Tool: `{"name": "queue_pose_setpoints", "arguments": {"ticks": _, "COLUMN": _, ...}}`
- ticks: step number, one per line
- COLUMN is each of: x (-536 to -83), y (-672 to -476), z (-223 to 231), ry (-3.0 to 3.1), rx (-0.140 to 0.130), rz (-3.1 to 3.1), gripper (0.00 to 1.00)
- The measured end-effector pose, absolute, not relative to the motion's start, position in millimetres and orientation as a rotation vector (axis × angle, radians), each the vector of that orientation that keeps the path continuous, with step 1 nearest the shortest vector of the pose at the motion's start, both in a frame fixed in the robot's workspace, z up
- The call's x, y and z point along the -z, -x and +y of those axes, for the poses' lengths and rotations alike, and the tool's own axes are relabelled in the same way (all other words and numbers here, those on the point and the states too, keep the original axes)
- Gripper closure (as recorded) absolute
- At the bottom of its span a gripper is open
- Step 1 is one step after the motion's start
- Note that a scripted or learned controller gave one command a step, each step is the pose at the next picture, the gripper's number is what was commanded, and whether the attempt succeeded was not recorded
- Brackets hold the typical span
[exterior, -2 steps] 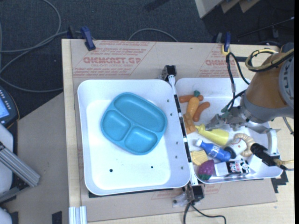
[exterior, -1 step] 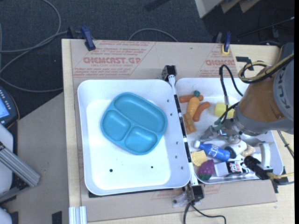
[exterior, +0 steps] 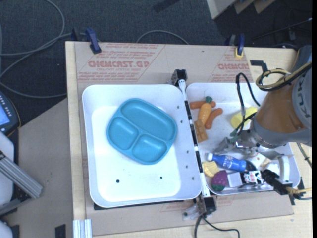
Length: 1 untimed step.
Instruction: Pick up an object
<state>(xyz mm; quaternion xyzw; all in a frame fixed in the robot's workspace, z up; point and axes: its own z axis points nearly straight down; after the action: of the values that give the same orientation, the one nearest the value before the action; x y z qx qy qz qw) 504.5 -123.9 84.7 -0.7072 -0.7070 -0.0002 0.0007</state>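
My gripper hangs low in the right bin, under the grey and orange arm that reaches in from the right. A blue bottle with a white cap lies just in front of the gripper. Beside the bottle are a purple round piece and a small yellow piece. Two orange carrots and a third with a green top lie at the back of the bin. A yellow object is partly hidden behind the arm.
The left bin holds a blue divided plate. A black divider runs between the two bins. Black cables loop beside the arm. A brown block lies by the divider.
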Motion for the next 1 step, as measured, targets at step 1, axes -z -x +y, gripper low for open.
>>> {"name": "queue_pose_setpoints", "arguments": {"ticks": 1, "x": -124.6, "y": -581.3, "z": -167.6, "ry": 2.225, "rx": 0.004, "rz": -2.23, "gripper": 0.0}}
